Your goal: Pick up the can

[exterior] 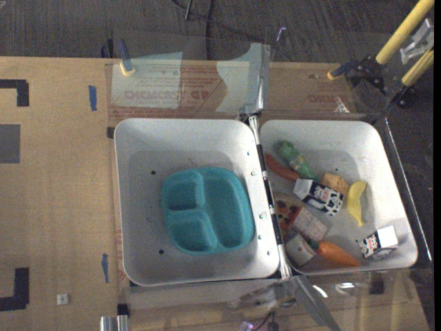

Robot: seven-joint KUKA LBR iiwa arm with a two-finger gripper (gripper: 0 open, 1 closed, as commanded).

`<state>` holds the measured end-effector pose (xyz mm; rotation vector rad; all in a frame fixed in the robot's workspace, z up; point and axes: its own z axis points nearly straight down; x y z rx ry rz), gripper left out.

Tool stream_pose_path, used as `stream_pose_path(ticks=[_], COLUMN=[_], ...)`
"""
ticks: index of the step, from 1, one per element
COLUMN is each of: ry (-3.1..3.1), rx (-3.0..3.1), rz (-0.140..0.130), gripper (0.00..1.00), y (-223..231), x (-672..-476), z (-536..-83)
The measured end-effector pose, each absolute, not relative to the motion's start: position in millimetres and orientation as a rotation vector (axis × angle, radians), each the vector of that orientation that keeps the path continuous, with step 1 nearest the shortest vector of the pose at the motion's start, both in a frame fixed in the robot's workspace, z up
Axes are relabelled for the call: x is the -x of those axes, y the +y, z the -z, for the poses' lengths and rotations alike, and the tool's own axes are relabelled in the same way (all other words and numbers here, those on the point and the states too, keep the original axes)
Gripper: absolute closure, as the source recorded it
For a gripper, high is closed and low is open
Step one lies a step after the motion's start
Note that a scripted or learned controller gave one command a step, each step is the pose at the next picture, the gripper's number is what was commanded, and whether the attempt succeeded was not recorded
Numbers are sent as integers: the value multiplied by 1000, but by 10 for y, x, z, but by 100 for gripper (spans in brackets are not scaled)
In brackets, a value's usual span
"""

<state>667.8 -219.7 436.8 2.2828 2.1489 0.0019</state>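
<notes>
Two shallow white plastic bins with rounded corners are set side by side on a pale wooden table (55, 205).

In the left bin (138, 150) a teal moulded tray (207, 209) is seen, smooth and oval-cornered, divided into three compartments.

In the right bin (386, 150) a jumble of toy groceries is gathered. At about 11 o'clock lies a green ridged vegetable (293, 157), with an orange carrot (279, 166) just beside it. Near the middle a black-and-white patterned carton (320, 196) is laid, and a curved yellow banana (356, 200) at 3 o'clock. A second carton (379, 243) rests at 5 o'clock.

The can (300, 249), a small cylinder with a pale round end showing, is found at 7 o'clock by the bin's wall, beside a glossy second orange carrot (337, 254).

The gripper's state cannot be told.
</notes>
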Motion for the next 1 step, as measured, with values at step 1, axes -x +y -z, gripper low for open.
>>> stream_pose_path(ticks=[1], ry=[2092], rx=[-2344], rz=[2], gripper=[0], y=[-2191], x=[-6670], z=[-4101])
